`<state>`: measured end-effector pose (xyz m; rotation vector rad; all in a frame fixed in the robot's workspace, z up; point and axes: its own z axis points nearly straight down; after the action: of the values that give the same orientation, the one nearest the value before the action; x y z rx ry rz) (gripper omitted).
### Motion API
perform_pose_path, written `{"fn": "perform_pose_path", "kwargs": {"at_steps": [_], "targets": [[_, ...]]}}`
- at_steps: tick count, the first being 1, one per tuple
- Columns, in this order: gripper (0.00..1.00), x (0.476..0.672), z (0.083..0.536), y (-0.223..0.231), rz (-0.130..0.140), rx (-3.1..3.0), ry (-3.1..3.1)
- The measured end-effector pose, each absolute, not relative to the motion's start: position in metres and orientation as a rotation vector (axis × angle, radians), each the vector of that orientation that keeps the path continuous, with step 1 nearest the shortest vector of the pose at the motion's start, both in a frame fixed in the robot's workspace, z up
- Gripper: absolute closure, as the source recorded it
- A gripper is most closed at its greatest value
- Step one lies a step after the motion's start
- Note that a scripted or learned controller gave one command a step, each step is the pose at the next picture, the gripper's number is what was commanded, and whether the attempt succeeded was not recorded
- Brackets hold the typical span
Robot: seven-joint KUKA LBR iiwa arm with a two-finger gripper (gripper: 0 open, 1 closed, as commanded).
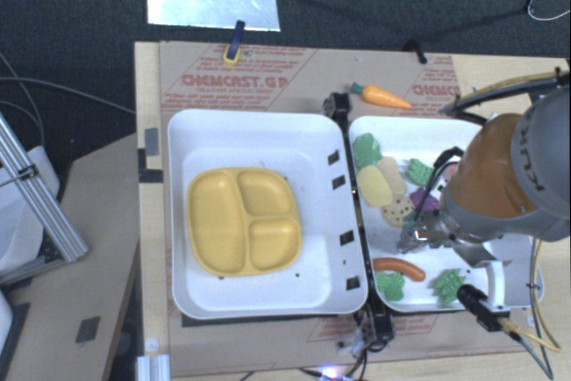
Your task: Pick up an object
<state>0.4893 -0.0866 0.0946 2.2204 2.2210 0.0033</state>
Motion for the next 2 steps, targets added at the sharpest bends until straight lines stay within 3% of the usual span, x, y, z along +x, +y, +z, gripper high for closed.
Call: {"fn": "perform_pose_path", "kwargs": {"at_steps": [2], "targets": [[1.00, 0.491, 0.115, -0.086, 0.009, 2.218, 2.221]]}}
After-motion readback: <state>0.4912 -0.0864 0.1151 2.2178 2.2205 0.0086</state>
